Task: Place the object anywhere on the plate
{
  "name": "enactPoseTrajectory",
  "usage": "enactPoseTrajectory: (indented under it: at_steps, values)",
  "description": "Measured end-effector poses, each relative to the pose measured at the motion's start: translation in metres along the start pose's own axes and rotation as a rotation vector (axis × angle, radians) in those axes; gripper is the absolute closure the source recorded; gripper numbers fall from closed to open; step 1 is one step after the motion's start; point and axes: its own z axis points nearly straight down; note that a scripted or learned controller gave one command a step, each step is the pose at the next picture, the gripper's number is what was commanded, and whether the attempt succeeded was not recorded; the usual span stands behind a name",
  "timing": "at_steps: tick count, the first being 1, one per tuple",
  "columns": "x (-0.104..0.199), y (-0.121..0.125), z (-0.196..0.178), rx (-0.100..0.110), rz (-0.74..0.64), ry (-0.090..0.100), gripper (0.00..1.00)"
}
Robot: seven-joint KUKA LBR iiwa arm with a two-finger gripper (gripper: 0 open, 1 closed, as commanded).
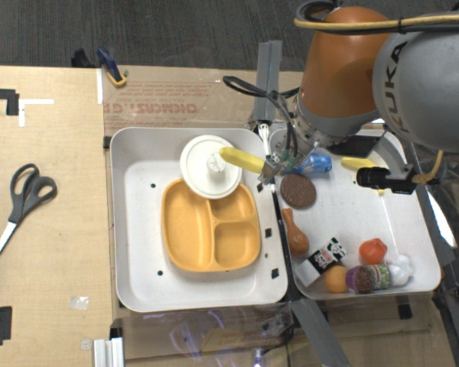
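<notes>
An orange-yellow divided plate (pixel 211 226) lies in the left bin (pixel 130 228). A white round dish (pixel 210 167) overlaps the plate's far edge. A yellow banana (pixel 242 159) hangs over that dish's right side, pointing left. Its right end sits between the fingers of my gripper (pixel 271 167), which is shut on it. The gripper hovers over the divider between the two bins, below the arm's orange band.
The right bin (pixel 413 220) holds a blue item (pixel 318 163), a brown disc (pixel 298 191), a brown drumstick shape (pixel 294 232), a black-and-white block (pixel 327 254), an orange ball (pixel 335 280), a red piece (pixel 373 249) and purple grapes (pixel 367 277). Scissors (pixel 23 193) lie on the bench at left.
</notes>
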Motion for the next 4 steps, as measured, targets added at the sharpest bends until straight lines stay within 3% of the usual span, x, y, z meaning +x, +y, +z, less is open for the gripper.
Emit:
enactPoseTrajectory:
  at_steps: [1, 2, 3, 4]
  values:
    - [0.061, -0.021, 0.046, 0.001, 0.038, 0.001, 1.0]
    - [0.06, -0.021, 0.045, 0.001, 0.04, 0.001, 0.0]
    - [0.034, -0.064, -0.01, -0.003, -0.176, -0.003, 0.0]
    - [0.032, -0.064, -0.018, -0.004, -0.173, -0.004, 1.0]
